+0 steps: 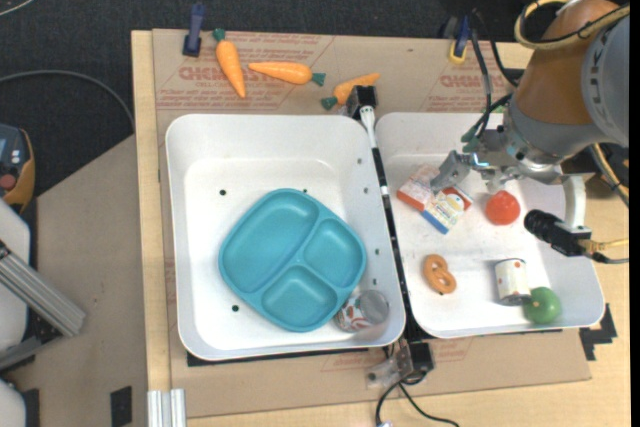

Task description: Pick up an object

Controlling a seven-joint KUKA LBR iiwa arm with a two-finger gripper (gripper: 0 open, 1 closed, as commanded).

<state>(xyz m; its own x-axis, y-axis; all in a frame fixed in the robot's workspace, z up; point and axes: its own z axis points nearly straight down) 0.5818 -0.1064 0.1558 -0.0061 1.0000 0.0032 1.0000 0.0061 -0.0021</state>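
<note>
Five small objects lie close together in your right bin (590, 300); the gripper (468, 165) hangs with fingers spread and empty just beside the snack packet (434, 198); closing there, you risk pinching only its edge or nudging the red ball (503, 207) away.

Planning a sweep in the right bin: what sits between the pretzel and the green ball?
In the camera view, a small white can lies on its side between the pretzel and the green ball, close to the ball.
</note>
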